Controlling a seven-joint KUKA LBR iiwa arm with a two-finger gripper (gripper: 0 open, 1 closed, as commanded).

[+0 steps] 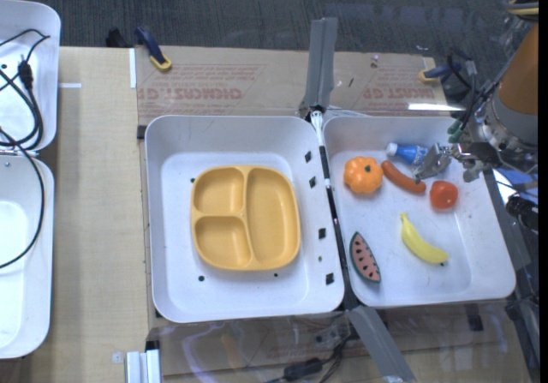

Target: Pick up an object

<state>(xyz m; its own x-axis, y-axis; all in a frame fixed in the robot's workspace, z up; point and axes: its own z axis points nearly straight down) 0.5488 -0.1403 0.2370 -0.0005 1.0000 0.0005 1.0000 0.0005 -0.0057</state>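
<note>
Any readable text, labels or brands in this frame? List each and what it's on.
Red print on the cardboard sheet behind the bins: upside down and blurred, so not readable.
The same red print on its right part: too blurred to read.
Blue and white tube in the right bin: any label too small to read.

Grey arm (512, 120) with an orange band (522, 81), ending in a silvery metal end effector (438, 162).

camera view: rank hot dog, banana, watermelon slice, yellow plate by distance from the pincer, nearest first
From the pincer, in the right bin:
1. Red-brown toy hot dog, just left of it.
2. Yellow toy banana, below it.
3. Toy watermelon slice, near the divider.
4. Yellow three-compartment plastic plate, left bin.
</note>
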